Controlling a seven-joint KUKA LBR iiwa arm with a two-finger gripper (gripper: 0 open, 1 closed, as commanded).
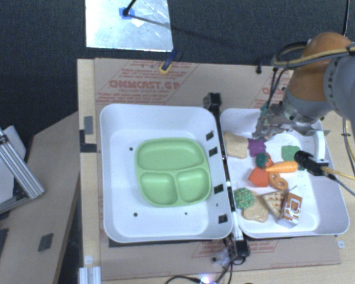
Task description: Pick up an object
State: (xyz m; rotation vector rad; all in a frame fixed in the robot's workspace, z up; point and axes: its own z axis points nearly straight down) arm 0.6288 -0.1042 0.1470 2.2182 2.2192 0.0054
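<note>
Pincer (265, 129) tilted down over right bin (319, 210), purple toy (257, 146) at its 7 o'clock; grip can't tell

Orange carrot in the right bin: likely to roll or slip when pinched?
The carrot looks like moulded toy plastic, so probably stiff and light. Its rounded, tapered body may roll or squirt from a pinch. A red-orange piece sits close beside it, so a push would likely nudge that too.
</note>
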